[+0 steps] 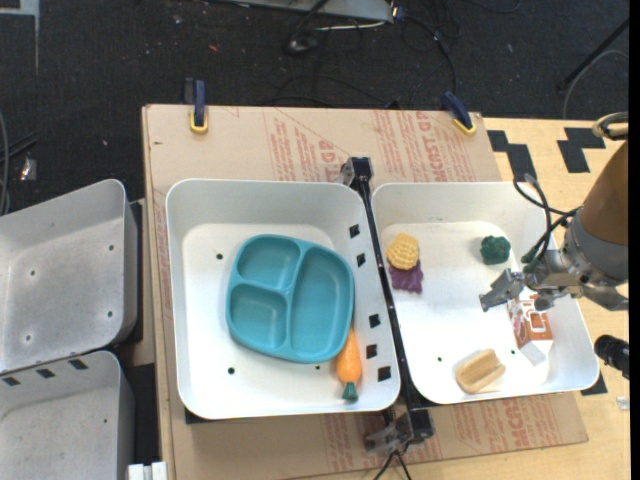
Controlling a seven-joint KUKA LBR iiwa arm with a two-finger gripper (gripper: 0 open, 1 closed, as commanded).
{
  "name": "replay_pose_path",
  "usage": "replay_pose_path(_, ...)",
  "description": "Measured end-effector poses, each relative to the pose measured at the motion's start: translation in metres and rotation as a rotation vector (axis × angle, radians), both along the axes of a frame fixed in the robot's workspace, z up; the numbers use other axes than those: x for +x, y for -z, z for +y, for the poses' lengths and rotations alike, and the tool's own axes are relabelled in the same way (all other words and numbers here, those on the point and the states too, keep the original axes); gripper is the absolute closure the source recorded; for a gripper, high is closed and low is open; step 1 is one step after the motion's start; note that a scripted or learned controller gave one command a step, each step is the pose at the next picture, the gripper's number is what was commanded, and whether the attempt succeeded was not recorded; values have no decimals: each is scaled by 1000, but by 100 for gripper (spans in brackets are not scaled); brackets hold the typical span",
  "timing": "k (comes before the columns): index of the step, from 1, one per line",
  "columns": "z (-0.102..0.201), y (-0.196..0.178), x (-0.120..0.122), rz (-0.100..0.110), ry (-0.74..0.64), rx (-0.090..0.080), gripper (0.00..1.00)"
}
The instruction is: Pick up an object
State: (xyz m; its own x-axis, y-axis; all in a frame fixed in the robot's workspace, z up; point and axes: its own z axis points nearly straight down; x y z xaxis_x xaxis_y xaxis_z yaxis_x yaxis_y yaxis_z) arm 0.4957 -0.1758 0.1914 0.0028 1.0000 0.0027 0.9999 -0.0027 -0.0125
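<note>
Gripper (510, 293) hovers low over the right white bin (440, 203), its dark fingers (495, 298) apart and clasping nothing I can see. Just beside it, to the near right, lies a small white-and-red carton (533, 330) — probably light and thin-walled, best pinched across its flat sides. Nearer sits a tan bread-like block (479, 370), likely soft. A green lump (494, 249) and a yellow corn piece (403, 251) on a purple scrap (406, 278) lie farther off. Slick bin floor — things may slide. Left bin (195, 258) holds a teal divided plate (290, 298) and an orange carrot (348, 366).
</note>
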Motion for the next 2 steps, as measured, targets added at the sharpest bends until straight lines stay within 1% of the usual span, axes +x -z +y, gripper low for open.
replay_pose_path(1, 0, -6, 3, -12, -3, -3, 0)
replay_pose_path(2, 0, 58, 1, -6, -2, -1, 0)
